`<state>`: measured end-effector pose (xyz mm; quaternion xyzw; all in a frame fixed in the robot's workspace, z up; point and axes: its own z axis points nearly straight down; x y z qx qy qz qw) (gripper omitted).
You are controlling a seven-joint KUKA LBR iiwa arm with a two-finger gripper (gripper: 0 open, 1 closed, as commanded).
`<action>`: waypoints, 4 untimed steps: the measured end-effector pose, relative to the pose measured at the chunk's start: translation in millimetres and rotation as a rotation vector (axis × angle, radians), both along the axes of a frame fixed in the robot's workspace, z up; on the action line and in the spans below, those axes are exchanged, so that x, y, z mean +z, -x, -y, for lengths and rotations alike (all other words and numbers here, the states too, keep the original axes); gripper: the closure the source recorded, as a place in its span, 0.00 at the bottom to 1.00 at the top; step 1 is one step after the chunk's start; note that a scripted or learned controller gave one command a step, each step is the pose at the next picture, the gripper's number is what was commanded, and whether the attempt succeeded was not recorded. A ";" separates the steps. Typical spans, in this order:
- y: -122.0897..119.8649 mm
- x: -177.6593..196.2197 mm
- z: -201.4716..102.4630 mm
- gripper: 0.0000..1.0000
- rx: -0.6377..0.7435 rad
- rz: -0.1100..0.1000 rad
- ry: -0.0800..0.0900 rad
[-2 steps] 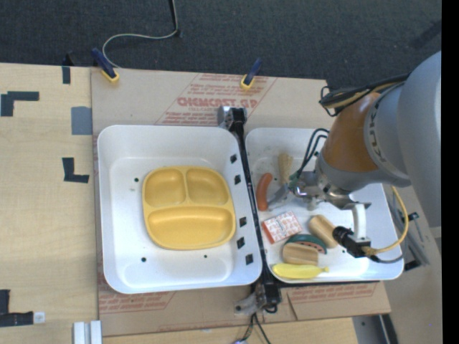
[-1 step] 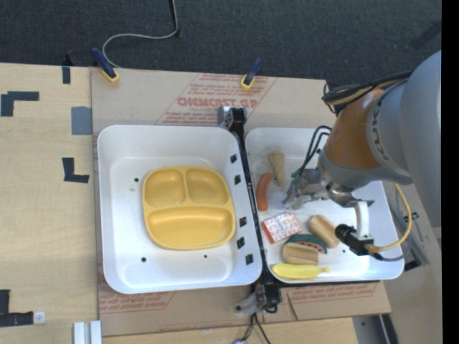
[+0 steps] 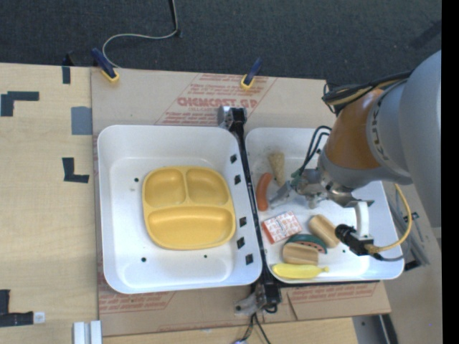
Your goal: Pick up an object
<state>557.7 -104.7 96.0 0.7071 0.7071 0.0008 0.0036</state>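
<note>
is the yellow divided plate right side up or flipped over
Right side up. The yellow divided plate lies flat in the left bin, and its three hollow compartments face upward with raised dividers between them.

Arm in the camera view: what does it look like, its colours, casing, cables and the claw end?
The rounded grey arm casing carries a broad orange band above the wrist. Below the band sits a grey metal wrist section, ending in the small metallic claw. Thin black cables loop beside the band, and a yellow cable with a black connector trails near the wrist.
</note>
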 end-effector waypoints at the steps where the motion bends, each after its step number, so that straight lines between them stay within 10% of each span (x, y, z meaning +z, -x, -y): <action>1: 18.6 -9.3 -7.9 0.00 -0.001 0.002 0.000; 2: 18.5 0.1 -7.9 1.00 -0.001 0.001 0.000; 3: 18.6 0.0 -7.9 0.00 0.000 0.000 0.000; 4: -23.0 -10.0 -8.1 0.00 0.001 -0.005 -0.004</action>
